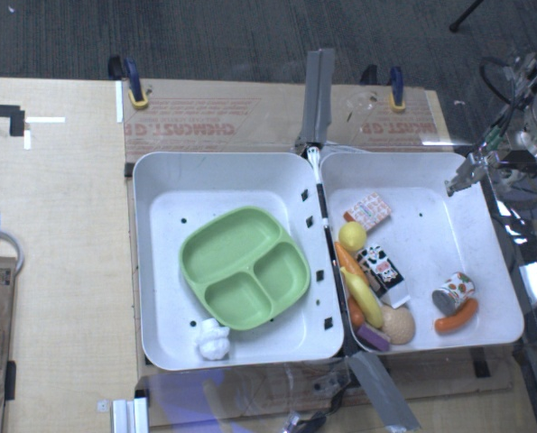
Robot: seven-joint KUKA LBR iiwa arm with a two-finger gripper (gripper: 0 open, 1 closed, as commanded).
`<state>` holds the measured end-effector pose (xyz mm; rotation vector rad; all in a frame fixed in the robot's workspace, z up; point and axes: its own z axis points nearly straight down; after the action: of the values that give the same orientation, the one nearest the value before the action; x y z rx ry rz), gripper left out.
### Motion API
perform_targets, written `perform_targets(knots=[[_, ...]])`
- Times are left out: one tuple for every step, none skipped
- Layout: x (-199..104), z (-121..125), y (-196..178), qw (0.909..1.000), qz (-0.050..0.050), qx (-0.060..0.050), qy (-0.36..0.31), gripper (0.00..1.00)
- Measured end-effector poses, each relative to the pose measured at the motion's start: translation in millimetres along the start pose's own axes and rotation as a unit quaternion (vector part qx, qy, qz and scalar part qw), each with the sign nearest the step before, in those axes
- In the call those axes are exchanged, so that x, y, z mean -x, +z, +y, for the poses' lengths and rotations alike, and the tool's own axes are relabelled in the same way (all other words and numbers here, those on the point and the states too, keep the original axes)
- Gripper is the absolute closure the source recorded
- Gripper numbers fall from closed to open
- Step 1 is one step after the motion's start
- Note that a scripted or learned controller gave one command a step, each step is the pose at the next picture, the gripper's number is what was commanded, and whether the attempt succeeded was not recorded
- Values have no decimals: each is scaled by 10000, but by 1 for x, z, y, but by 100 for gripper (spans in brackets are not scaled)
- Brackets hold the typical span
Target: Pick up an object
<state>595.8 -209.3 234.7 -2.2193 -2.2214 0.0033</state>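
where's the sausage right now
In the camera view the sausage lies in the right bin, near its front right corner, just below the small printed cup.

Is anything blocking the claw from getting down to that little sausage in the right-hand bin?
Nothing visible does. The gripper sits over the right bin's upper right edge, and the sausage lies uncovered near the lower right corner, beside a small cup.

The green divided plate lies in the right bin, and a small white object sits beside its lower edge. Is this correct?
Not quite. The camera view shows the green divided plate in the left bin, not the right one. The rest holds: the small white object sits beside the plate's lower edge.
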Motion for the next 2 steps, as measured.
perform_targets(knots=[[0, 0, -9, 10000, -7, -4, -11, 100], [0, 0, -9, 10000, -6, -5, -11, 0]])
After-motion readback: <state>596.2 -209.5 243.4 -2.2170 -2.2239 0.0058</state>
